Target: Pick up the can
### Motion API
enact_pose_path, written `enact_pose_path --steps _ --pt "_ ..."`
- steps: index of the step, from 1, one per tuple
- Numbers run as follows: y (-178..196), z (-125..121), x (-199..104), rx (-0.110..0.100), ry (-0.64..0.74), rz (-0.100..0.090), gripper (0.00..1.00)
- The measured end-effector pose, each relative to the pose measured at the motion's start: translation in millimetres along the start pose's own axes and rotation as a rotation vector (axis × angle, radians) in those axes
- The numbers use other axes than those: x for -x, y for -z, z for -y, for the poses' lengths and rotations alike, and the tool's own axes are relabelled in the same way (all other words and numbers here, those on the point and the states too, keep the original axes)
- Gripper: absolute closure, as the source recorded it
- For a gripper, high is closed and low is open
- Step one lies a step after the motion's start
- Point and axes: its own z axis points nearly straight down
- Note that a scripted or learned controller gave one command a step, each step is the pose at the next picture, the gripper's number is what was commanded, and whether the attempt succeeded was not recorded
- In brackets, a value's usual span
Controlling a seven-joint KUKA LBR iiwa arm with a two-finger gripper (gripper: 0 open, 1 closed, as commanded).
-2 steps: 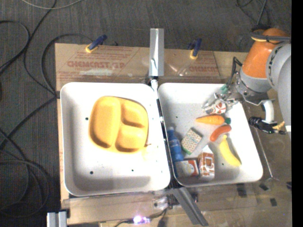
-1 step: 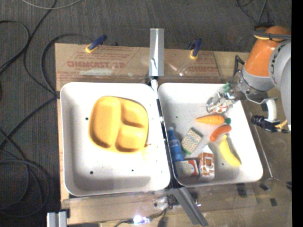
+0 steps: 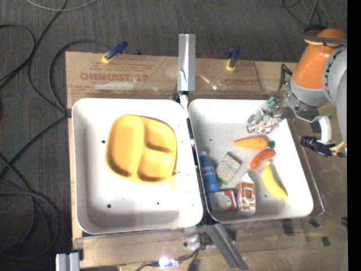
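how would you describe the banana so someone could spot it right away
Look in the right bin, toward its lower right corner. The banana lies there, just below the carrot and a red-orange piece. It is the only plain yellow, curved thing in that bin.

From my remote station I record the arm (image 3: 330, 78) entering at the right edge, its orange band uppermost in the far right corner and the grey wrist below it angled down and to the left. The gripper (image 3: 260, 121) sits at the far right of the scene, low, pointing left. I cannot make out its finger spacing.
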Motion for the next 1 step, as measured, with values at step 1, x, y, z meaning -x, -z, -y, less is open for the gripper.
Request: enact_pose_path --steps 1 --pt "37.8 -25.4 -16.8 0.002 -0.160 0.000 1.00"
